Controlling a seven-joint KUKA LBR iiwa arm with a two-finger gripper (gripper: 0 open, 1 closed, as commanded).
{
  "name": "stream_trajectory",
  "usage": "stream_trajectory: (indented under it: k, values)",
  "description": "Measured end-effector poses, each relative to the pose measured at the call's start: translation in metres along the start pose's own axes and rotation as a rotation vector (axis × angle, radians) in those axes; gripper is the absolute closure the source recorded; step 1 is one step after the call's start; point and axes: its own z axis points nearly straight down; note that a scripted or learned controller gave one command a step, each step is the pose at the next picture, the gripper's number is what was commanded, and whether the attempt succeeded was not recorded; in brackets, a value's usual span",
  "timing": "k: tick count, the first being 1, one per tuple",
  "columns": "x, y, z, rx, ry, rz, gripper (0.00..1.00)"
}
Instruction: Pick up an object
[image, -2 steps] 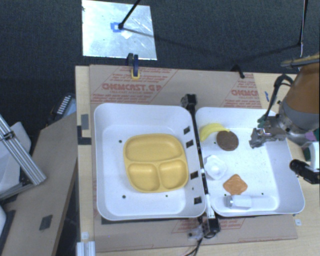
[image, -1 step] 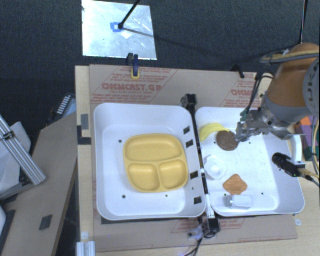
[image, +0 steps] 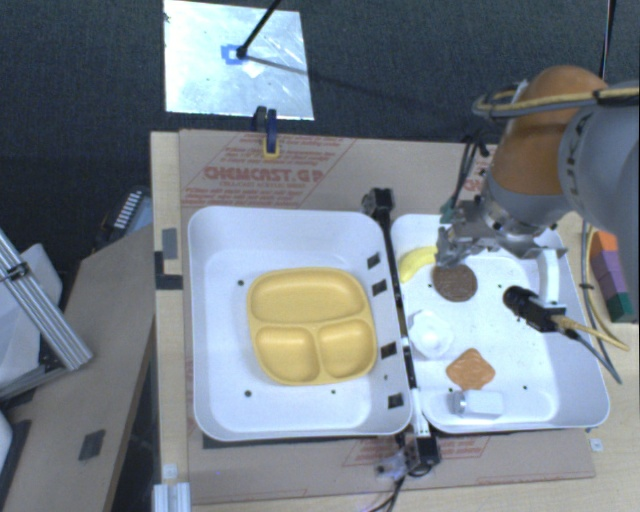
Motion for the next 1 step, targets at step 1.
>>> stream_trajectory:
  k: [1]
  values:
    - [0.0406, 0.0195, -0.0068, 0.0, 0.0, 0.001, 1.0]
